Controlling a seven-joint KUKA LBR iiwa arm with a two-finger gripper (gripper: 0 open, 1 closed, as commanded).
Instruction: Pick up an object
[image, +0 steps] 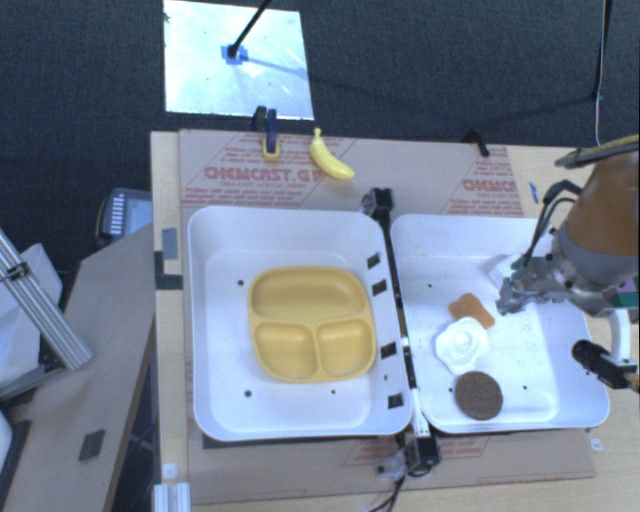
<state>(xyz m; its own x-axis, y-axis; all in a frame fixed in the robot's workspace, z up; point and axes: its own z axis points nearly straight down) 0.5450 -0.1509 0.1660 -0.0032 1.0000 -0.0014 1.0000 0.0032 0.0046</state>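
The right bin (440, 245) holds three small objects: an orange-brown piece (471, 309), a white lumpy object (461, 346) just below it, and a dark brown round disc (479, 395) near the bin's front. My gripper (513, 297) hangs over the right part of this bin, just right of the orange-brown piece, with the grey and orange arm behind it. Nothing shows between its fingers, and their spread is too small to make out. A white scrap (500, 267) lies under the wrist.
The left bin (215, 250) holds a yellow divided tray (306, 322). A yellow banana (329, 158) and a yellow-black clamp (270, 135) lie on the cardboard behind the bins. A black divider clip strip (390, 300) runs between the bins.
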